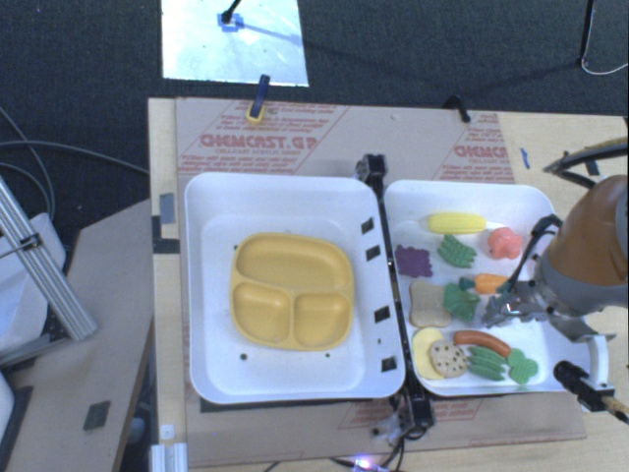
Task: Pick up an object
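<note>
The pincer [499,310] hangs low in the right bin [536,197], lower right of the frame, among tightly packed toy food: a sausage [481,341] just below, a carrot [488,284] just above. Neighbours could get knocked or pinched together. How the pincer is set I cannot tell; the arm [590,254] hides the bin's right side.

arm [595,254] cut off at right edge

Dark carpet [79,37] is surrounding the wooden bench [295,126], a pale square sheet [234,28] is lying beyond its far edge, and cables [29,155] are trailing past its left edge.
</note>
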Robot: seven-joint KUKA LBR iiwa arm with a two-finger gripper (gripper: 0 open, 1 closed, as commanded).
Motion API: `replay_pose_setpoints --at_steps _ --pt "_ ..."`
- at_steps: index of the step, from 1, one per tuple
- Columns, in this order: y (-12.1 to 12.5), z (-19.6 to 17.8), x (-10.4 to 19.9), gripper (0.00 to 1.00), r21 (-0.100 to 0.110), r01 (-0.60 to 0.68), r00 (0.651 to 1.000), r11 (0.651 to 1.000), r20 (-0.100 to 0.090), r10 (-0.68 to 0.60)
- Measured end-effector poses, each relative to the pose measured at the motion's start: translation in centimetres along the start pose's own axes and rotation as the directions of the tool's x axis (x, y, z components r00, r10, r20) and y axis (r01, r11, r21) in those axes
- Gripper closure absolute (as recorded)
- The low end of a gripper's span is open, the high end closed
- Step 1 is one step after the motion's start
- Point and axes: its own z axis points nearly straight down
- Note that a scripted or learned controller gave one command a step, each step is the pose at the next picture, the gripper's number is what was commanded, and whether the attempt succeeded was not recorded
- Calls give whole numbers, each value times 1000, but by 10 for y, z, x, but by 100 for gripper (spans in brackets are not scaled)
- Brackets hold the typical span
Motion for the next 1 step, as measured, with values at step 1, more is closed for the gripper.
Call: replay_pose_setpoints --at_steps 1 --pt "1 -10 0 100 -2 2 1000 1000 0 -2"
